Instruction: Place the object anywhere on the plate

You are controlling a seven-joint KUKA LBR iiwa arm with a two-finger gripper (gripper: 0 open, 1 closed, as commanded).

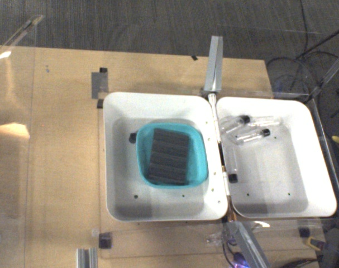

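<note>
A turquoise square plate point(200, 158) lies in the middle of the left white bin point(116, 161). On the plate rests a dark grey ridged block point(168, 156), lying flat and tilted slightly, covering most of the plate's floor. Its long side runs from the near edge of the plate towards the far edge.
The right white bin point(281, 183) holds clear plastic tubes with black caps point(250, 127) near its far left corner. A grey metal post point(214, 65) stands behind the seam between the bins. Cables lie at the far right, and clamps sit at the bench's near edge.
</note>
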